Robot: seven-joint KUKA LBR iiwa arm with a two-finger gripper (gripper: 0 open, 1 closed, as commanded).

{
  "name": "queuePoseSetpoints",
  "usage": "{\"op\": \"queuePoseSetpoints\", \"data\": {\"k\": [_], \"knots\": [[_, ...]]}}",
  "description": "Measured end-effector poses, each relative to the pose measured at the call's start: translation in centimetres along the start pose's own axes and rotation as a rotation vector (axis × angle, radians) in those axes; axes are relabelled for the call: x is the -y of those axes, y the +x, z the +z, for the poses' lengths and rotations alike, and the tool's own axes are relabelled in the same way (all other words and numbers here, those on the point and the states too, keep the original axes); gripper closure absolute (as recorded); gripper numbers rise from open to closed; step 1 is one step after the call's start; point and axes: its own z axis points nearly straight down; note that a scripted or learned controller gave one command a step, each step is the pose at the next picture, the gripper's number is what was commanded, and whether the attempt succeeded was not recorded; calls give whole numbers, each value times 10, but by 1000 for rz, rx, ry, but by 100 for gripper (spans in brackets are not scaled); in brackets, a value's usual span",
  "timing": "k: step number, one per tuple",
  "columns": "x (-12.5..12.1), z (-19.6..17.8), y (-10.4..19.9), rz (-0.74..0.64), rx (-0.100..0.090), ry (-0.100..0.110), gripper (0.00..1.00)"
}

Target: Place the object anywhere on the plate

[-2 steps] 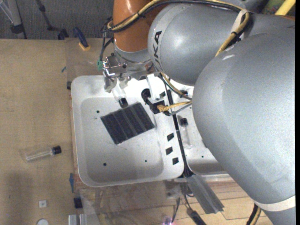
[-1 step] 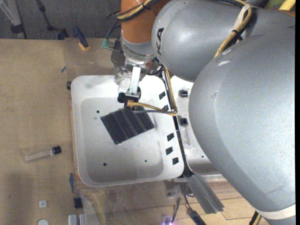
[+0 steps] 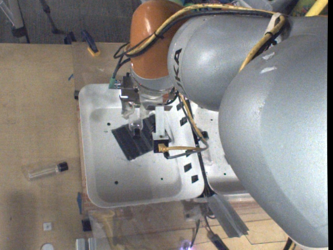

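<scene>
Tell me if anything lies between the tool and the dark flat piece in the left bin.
Nothing visible does. The tool hangs right over the dark flat piece in the left bin, at its upper edge, with only bare white floor around it. Whether they touch cannot be told. The arm hides the bin's right part.

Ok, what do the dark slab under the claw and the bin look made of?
Dark slab: a flat black plate, matte, no glare; plastic or rubber, hard to tell. Bin: white moulded plastic by its rounded rim and soft sheen, probably.
</scene>
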Motion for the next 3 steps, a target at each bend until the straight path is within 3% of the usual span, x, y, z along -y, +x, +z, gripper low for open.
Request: {"op": "queuePoseSetpoints", "data": {"k": [1, 2, 3], "knots": [[-40, -3, 0, 348, -1, -4, 100], [-57, -4, 2, 887, -5, -5, 100], [36, 96, -3, 1259, -3, -3, 100]]}}
